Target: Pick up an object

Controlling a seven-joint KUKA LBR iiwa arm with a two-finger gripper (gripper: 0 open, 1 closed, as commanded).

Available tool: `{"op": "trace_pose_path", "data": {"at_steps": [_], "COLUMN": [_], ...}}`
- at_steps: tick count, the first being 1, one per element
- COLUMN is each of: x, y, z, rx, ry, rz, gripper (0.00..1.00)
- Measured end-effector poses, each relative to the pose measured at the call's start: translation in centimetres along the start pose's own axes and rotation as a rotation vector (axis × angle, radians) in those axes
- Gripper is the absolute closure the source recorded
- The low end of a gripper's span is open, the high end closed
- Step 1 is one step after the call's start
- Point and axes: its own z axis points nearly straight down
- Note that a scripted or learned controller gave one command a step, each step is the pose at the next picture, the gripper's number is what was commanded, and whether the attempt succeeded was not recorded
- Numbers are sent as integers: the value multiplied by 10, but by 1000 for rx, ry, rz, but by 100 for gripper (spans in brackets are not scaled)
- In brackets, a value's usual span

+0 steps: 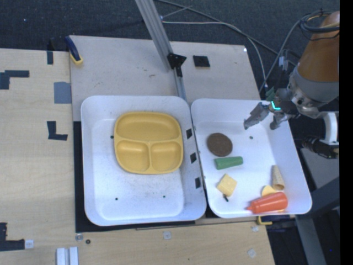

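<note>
The right bin (287, 148) holds a brown round cookie (219, 143), a green cylinder (229, 162), a yellow cheese wedge (226, 185), an orange carrot (268, 203) and a tan cone (277, 177). My gripper (266, 118) hangs open over the bin's upper right part, with nothing between its fingers. It is to the right of and above the cookie.
The left bin (94, 164) holds a yellow divided plate (149, 142). A metal pole (157, 26) rises at a slant behind the bins. Cables run across the dark floor at top right. Tape marks lie on the wooden bench at left.
</note>
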Motion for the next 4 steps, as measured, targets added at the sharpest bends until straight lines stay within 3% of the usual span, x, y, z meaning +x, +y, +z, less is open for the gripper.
{"op": "trace_pose_path", "data": {"at_steps": [1,4], "x": [0,-4], "y": [1,0], "z": [-1,161], "rx": [-2,0], "ry": [0,-1], "rz": [0,1], "gripper": [0,0]}}
